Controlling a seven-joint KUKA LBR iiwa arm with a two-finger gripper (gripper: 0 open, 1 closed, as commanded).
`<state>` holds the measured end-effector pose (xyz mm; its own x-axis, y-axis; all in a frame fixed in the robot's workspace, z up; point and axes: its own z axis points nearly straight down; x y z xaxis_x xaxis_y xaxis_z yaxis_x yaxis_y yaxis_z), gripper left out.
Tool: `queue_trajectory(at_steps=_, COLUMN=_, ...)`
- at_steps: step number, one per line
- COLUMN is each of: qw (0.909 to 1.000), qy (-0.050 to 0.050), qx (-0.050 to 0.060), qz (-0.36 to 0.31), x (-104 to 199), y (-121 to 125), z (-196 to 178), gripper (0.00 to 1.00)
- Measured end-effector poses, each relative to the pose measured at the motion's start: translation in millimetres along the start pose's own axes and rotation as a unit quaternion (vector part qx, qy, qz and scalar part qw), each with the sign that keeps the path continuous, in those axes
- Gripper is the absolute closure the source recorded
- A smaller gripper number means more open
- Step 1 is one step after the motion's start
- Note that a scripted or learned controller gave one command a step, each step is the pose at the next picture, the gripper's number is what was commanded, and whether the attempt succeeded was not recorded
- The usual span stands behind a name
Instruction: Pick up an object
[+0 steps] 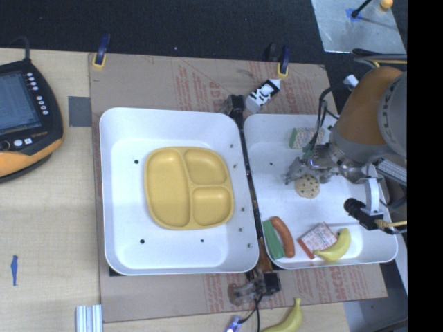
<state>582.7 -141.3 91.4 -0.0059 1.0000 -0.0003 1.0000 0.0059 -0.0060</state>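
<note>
Left bin point(114, 185): we see a tray point(188, 187) at its middle.
Right bin point(277, 147): we find a cookie point(307, 186) mid-bin, the tool point(302, 171) just behind it; a sausage point(282, 236), a packet point(318, 238) and a banana point(334, 247) along the front, left to right.
Tabletop point(48, 213): pendant point(24, 120) far left.

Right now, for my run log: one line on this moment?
gripper over cookie | right bin | nothing seen held | yellow tray left bin
</note>
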Motion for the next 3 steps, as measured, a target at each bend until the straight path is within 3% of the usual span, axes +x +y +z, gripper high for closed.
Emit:
queue_trajectory(at_steps=1, qw=1.0, qy=0.0, qx=-0.002, qz=0.002, x=4.4, y=73.7, z=-1.1, gripper=0.0)
queue_trajectory(at_steps=3, qw=1.0, qy=0.0, qx=-0.001, qz=0.001, x=-20.3, y=-1.6, z=0.0, gripper=0.0)
